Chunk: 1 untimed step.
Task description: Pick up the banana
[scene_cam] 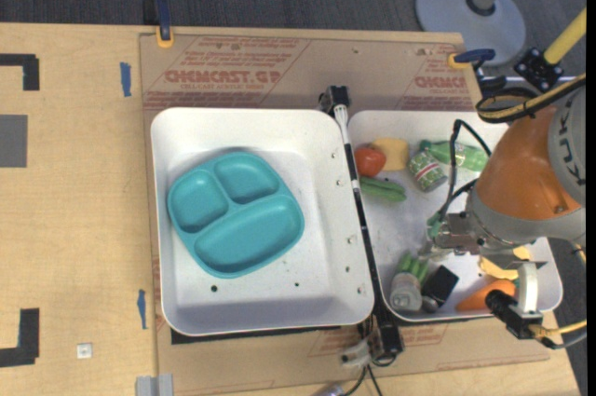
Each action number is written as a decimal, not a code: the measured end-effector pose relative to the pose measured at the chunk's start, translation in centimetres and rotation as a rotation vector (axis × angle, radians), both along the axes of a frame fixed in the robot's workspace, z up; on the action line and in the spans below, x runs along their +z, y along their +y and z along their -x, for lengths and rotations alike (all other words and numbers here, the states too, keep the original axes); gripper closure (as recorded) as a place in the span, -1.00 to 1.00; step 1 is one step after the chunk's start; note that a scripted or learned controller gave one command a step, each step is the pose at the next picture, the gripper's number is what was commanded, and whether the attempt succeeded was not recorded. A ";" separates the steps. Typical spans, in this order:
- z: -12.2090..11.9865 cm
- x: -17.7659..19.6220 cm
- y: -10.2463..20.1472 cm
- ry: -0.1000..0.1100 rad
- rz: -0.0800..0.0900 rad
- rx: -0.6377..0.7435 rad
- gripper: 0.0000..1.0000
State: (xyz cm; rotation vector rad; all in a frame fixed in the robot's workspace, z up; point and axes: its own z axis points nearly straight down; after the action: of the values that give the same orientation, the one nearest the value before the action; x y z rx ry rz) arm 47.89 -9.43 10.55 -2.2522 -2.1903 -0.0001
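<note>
Your gripper (pixel 436 276) hangs low in the near part of the right bin (pixel 549 296), and you cannot tell if it is open or closed. Nothing can be seen held in it.

Next comes the arm (pixel 526 184), big and orange. It covers much of that bin. The left bin (pixel 186 292) holds a teal plate (pixel 235 212) with three parts.

The banana (pixel 392 152) looks to be the pale yellow thing at the far end of the right bin, touching the red tomato (pixel 370 160). It is well apart from the gripper. A green pepper (pixel 383 190) lies between them, and a grey can (pixel 405 292) sits just beside the gripper.

So you look to be at the reaching step - the pick is not yet done. The next move calls for rising up, going over to the yellow thing, and coming down on it alone - not on the tomato.
</note>
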 end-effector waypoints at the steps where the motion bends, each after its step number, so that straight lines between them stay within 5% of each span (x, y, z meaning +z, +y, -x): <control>1: 0.0 0.0 0.0 -0.001 0.000 0.001 -1.00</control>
State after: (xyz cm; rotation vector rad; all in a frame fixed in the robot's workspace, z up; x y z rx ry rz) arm 47.91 -9.44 10.55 -2.2520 -2.1912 -0.0006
